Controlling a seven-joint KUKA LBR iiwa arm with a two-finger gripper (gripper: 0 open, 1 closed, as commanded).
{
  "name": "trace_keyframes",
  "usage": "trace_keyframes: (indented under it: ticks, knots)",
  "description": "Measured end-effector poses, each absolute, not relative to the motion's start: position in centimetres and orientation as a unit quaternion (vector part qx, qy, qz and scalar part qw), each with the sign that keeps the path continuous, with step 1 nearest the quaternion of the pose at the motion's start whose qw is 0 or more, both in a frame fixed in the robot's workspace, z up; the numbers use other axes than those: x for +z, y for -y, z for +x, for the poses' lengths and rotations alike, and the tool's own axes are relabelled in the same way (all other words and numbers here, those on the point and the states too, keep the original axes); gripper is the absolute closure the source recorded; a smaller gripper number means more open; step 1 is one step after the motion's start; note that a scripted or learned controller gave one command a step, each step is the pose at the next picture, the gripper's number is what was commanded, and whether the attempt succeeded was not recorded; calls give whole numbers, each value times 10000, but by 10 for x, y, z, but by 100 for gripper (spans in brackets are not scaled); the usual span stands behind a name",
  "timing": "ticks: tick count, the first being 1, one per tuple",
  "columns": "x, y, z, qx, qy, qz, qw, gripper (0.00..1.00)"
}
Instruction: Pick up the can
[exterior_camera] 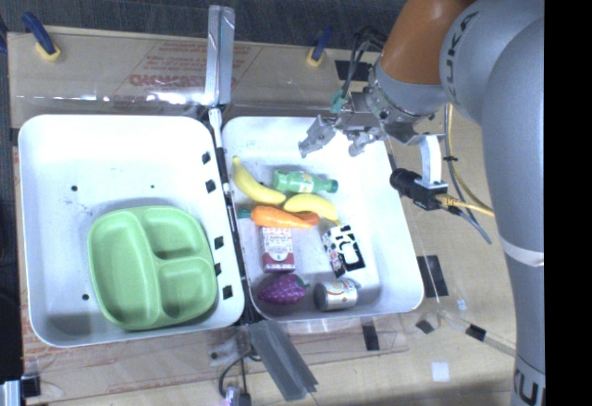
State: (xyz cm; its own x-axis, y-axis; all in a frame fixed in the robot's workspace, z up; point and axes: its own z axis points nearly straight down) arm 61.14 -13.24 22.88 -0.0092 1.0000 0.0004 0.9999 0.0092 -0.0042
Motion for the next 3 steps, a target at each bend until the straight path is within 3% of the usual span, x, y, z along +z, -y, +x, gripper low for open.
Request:
trace_keyframes:
  ticks: [1, 2, 3]
  knots:
    - [118, 125, 531, 11, 6530, -7574, 12, 0]
    - [199, 176, 551, 13, 5828, -8126, 7, 0]
    - [91, 173, 485, 5, 5871, -8095, 9, 0]
